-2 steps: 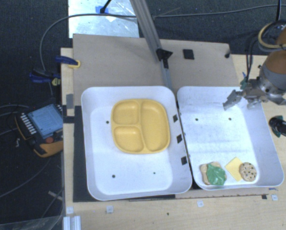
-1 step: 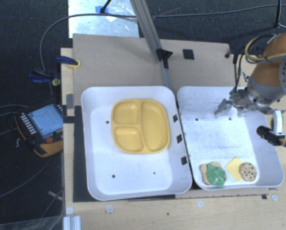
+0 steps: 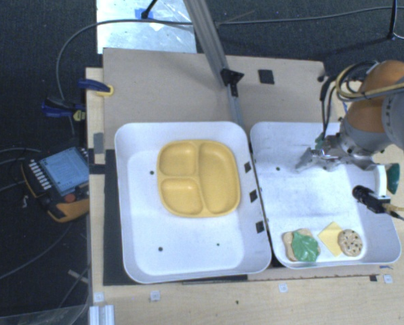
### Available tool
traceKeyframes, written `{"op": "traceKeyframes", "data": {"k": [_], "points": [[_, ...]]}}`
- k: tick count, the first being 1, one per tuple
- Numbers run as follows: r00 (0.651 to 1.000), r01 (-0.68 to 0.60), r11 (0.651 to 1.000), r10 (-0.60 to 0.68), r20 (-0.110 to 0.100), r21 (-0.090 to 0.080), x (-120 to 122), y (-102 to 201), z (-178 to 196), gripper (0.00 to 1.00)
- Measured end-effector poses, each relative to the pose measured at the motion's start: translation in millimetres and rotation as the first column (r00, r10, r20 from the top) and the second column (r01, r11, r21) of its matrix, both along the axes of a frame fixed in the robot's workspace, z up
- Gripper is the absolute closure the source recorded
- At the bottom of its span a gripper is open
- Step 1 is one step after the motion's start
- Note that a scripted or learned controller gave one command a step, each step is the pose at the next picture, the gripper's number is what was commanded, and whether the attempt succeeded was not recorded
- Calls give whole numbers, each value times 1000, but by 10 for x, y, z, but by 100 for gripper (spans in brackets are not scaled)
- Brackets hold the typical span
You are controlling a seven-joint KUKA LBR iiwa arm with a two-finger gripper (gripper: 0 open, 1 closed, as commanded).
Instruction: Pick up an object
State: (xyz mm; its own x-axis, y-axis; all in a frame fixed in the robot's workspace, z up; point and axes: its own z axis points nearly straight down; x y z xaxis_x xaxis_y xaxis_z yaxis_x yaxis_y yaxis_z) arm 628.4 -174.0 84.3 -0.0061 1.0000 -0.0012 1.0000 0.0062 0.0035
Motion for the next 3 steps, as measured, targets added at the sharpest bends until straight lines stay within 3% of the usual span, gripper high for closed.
{"op": "traceKeyframes", "data": {"k": [1,3], "points": [[1000,-2,1000,2,6,-5,18,-18,143,100],[1000,-1,1000,1,3,-1,79,-63,1070,100]]}}
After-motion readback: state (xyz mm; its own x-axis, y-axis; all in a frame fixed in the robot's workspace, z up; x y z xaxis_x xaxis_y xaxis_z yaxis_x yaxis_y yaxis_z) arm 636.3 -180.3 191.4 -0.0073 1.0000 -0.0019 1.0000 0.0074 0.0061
